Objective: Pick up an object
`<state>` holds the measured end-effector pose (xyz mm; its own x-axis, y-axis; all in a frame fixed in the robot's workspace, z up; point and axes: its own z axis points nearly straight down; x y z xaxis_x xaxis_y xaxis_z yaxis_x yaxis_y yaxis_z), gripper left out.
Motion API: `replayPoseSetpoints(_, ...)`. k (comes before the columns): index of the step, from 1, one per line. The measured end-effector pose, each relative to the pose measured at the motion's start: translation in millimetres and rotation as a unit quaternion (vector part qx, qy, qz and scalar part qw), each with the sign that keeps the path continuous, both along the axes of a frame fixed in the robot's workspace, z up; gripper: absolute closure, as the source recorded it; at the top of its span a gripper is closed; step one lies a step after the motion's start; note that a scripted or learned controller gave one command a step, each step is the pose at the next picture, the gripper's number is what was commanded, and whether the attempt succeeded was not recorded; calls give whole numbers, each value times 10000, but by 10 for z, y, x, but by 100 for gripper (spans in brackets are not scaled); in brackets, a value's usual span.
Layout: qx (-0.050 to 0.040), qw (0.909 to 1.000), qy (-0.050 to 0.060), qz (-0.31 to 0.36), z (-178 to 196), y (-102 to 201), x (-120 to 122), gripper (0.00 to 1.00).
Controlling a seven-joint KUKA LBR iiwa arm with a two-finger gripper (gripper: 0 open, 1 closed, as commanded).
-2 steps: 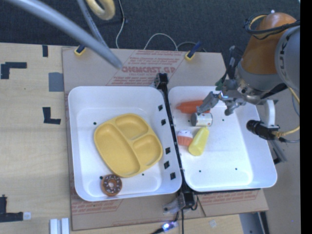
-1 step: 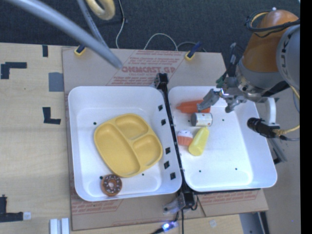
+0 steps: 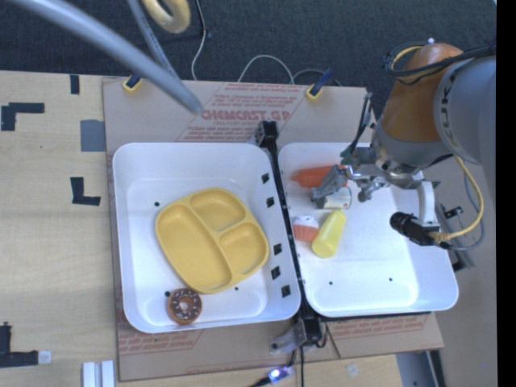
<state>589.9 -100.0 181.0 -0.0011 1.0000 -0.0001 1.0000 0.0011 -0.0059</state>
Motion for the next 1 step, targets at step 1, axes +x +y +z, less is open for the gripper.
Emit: replayPoseSetpoints(1,0,10000,3,1,-646,25,-1,0)
